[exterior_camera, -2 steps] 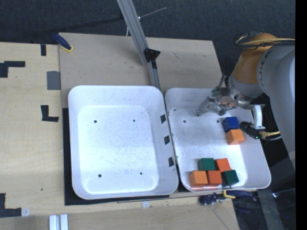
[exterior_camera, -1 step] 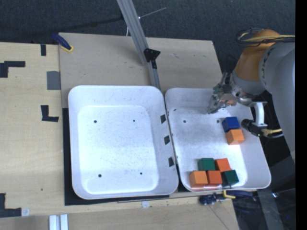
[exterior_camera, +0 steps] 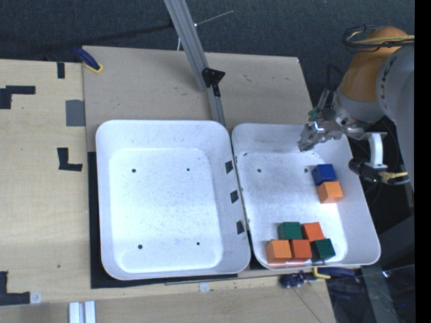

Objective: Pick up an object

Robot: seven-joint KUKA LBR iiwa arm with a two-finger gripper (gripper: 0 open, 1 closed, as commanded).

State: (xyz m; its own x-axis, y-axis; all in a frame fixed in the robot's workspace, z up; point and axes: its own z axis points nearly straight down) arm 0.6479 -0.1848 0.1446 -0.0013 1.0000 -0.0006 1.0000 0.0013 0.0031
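Blue block (exterior_camera: pixel 324 173) just below claw (exterior_camera: pixel 308 142)

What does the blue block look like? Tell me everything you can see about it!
The blue block is a small, plain cube that looks solid. It lies flat on the floor of the right bin, near its far right side. An orange block sits right against its near edge. The gripper is just beyond it, apart from it.

This looks like a robotics lab: a plain wooden surface (exterior_camera: pixel 155 86) marked with black tape pieces carries two shallow white bins (exterior_camera: pixel 165 197) side by side on a black mat, an aluminium camera pole (exterior_camera: pixel 192 39) rises from its far edge, and an industrial arm (exterior_camera: pixel 377 66) stands at its right edge.
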